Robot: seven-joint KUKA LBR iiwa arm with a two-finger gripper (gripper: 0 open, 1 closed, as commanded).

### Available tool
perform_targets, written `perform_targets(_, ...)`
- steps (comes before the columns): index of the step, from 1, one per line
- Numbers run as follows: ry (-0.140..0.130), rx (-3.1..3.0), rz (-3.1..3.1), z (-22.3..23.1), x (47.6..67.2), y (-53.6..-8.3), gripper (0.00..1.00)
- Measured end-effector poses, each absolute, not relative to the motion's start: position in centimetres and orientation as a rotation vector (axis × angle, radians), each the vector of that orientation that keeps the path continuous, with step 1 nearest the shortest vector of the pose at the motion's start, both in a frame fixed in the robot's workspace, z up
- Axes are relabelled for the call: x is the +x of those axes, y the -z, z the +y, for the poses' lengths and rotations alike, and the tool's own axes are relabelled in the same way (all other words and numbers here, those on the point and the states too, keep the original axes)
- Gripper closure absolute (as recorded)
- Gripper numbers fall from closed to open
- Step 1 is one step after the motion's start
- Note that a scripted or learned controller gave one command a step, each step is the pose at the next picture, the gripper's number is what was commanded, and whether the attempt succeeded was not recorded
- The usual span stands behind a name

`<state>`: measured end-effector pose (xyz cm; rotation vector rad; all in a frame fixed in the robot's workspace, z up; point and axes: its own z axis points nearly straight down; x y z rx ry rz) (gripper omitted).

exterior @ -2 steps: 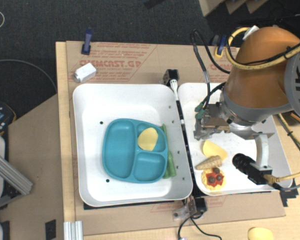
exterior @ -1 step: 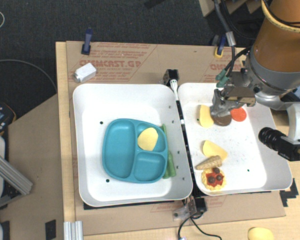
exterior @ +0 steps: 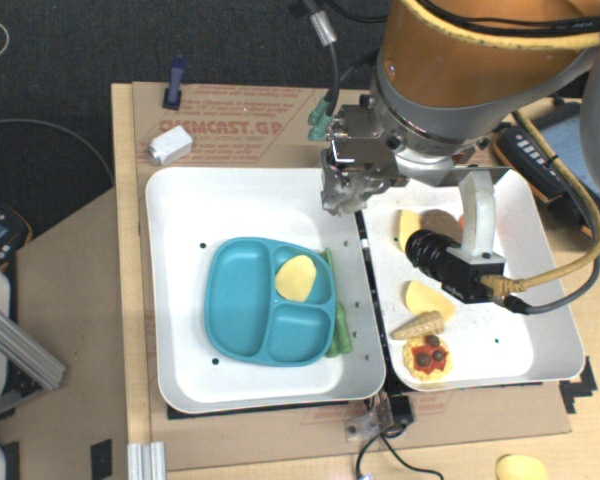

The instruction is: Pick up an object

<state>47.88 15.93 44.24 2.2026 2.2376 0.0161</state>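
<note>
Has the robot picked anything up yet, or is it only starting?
Nothing looks picked up yet. The gripper sits over the divide between the bins, with no item seen in it. The yellow piece lies on the blue tray; the tart and the other food lie in the right bin. The pick itself remains.

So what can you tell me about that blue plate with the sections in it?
The blue plastic divided tray has rounded corners and three compartments: one large on the left, two smaller on the right. It lies flat inside the left white bin, toward the middle. A yellow oval piece rests in its upper right compartment. A thin green strip lies along its right edge, seemingly touching it. It looks smooth and slightly glossy.
</note>
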Motion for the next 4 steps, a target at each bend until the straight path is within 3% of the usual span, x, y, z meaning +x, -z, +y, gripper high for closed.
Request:
perform_targets(1, 0.013, 2.226, 2.224, 15.5, 47.8, -37.2, 1.00)
perform_targets(2, -0.026, 2.211, 2.220, 19.9, 53.9, -49.3, 1.00)
perform_targets(3, 0.013, 2.228, 2.221, 17.4, 51.9, -41.8, 1.00)
perform_targets(4, 0.011, 2.219, 2.231, 22.2, 48.7, -36.4, 1.00)
